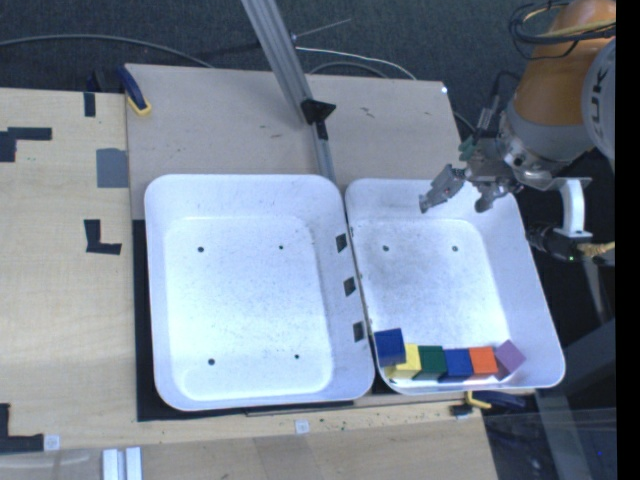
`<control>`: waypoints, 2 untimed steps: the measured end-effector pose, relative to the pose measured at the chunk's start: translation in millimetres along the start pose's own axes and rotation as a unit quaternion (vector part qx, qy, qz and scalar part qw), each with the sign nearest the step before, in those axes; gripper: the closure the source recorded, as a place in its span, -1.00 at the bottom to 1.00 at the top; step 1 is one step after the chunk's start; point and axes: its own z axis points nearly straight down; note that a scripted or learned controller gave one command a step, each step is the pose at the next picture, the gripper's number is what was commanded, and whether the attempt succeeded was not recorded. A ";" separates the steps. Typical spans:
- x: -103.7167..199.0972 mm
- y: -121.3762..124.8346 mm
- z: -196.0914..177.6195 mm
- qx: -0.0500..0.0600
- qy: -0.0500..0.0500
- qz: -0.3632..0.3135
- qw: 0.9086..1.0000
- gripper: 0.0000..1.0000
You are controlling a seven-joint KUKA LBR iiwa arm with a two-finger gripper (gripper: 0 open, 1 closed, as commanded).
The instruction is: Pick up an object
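Observation:
Several small coloured blocks lie in a row along the near edge of the right bin (520,268): a blue block (389,345) on a yellow one (406,366), then a green block (431,360), another blue block (457,363), an orange block (482,361) and a purple block (509,355). My gripper (458,192) hangs above the far edge of the right bin, well away from the blocks. Its two fingers stand apart, open, with nothing between them.
The left bin (160,268) sits beside the right one. A slanted metal pole (280,48) crosses above the far side of the bench. Cables run near the arm at the right. Tape marks dot the wooden bench at left.

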 end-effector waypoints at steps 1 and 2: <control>53.5 -3.5 -152.5 -0.005 -0.001 -0.001 1.000 -1.00; 121.7 20.9 -294.2 -0.005 0.000 -0.002 1.000 -1.00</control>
